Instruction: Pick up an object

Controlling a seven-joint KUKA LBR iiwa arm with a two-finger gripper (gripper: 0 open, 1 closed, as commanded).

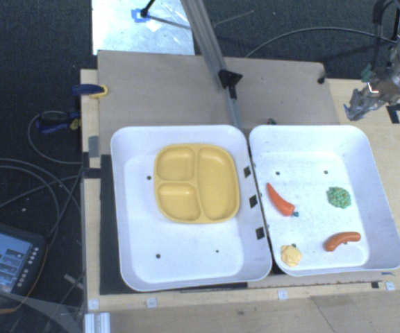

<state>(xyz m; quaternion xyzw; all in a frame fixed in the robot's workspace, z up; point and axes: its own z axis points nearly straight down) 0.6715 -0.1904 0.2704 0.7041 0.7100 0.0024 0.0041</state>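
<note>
The right bin (pixel 367 151) holds a red-orange chilli pepper (pixel 280 200), a green broccoli-like piece (pixel 338 197), a brown sausage (pixel 342 240) and a small yellow piece (pixel 291 255). My gripper (pixel 360 107) hangs at the upper right, above the bench and beyond the right bin's far right corner, well away from all the objects. Nothing shows between its fingers.
The left bin (pixel 134 255) carries a yellow three-part plate (pixel 196 183). A slanted grey pole (pixel 205 33) with a black clamp rises behind the bins. Cables and a tablet (pixel 2 255) lie on the floor at the left.
</note>
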